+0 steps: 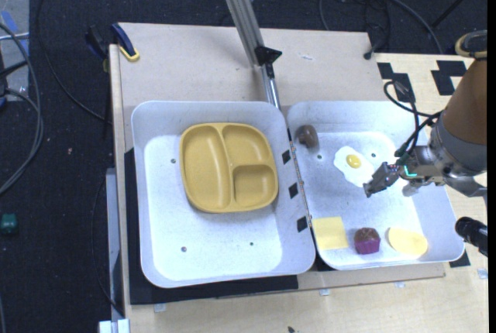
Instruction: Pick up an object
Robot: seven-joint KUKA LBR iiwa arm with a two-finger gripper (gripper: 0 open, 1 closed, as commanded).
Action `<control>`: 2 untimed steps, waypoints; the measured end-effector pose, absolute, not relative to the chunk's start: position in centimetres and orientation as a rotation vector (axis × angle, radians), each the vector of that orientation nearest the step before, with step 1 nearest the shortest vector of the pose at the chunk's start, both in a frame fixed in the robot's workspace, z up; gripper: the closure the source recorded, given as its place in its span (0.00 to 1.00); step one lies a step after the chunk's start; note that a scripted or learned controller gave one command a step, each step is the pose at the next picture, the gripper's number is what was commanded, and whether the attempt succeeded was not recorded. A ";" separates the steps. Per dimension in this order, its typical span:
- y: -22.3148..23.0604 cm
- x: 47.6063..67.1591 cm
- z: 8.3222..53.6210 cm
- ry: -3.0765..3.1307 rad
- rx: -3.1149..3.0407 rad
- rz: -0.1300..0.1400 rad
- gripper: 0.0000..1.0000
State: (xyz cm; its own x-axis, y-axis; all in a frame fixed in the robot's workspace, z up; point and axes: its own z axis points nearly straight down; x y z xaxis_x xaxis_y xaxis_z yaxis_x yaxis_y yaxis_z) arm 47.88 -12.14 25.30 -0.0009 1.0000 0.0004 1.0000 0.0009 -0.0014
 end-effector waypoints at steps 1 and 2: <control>-12.1 47.9 25.3 -2.222 -2.220 0.001 0.00; -12.0 48.2 19.0 -2.217 -2.218 0.006 0.00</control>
